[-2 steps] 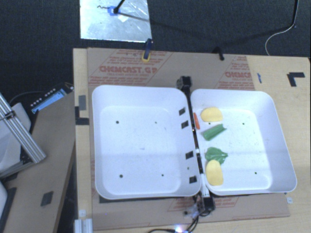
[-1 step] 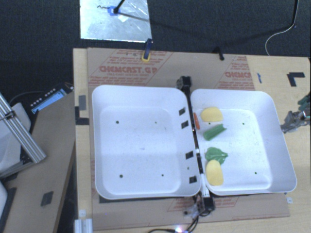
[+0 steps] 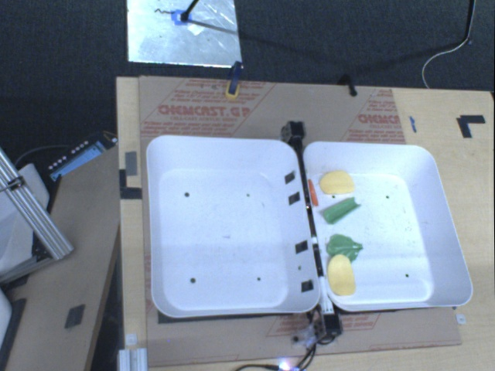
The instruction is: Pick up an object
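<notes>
The right bin [image 3: 433,230] holds several small objects along its left side. A yellow rounded piece [image 3: 336,182] lies near the top. Below it rests a green elongated piece [image 3: 339,209], tilted. A thin orange strip [image 3: 312,192] lies against the bin's left wall. Lower down sits a green leafy piece [image 3: 343,246], and touching it from below is a second yellow piece [image 3: 341,274].
The left bin [image 3: 224,230] stands beside the right one, joined by a black divider with clips [image 3: 298,199]. Both rest on a cardboard sheet [image 3: 209,107] on the bench. A shiny metal plate [image 3: 183,20] lies on the dark floor behind, and an aluminium frame [image 3: 31,215] stands at the left.
</notes>
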You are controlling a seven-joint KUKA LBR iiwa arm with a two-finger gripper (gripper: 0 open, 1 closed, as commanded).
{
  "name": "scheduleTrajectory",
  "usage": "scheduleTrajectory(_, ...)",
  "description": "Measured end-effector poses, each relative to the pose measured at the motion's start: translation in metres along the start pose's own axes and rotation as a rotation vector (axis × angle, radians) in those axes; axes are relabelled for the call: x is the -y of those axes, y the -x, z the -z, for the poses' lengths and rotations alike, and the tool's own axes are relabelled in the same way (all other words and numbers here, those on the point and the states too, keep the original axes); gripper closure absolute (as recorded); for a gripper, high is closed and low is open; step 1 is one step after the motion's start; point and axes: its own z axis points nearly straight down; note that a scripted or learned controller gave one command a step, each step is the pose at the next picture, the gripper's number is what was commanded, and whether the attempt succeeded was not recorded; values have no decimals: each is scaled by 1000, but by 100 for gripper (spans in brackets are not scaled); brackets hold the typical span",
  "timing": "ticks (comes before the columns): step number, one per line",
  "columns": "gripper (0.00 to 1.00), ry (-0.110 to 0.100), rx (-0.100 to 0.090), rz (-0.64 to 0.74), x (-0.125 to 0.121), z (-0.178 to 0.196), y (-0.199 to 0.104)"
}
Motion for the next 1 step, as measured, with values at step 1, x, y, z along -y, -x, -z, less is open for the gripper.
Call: scheduleTrajectory(1,100,-8,-2,-1,-34,58,21)
